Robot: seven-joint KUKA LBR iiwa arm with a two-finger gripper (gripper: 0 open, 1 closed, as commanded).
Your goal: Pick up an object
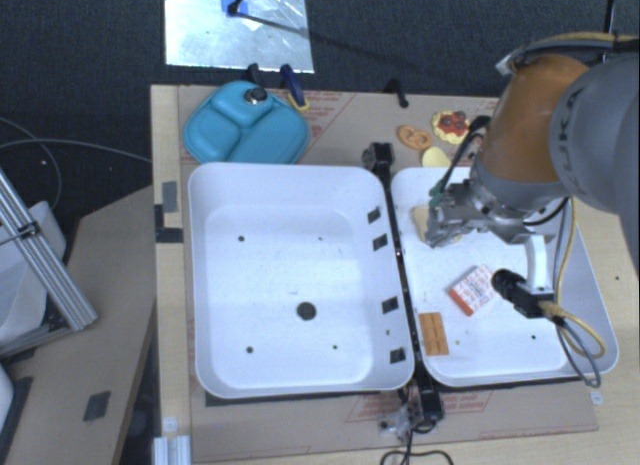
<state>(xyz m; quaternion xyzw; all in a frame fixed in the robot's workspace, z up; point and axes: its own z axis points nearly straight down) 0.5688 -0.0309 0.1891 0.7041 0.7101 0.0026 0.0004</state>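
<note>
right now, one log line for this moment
arm: over right bin | gripper: low, grip unclear | nearby: red-white packet, orange card

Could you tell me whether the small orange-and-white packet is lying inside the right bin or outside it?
Inside. The orange-and-white packet lies flat on the floor of the right bin, within its white rim.
</note>
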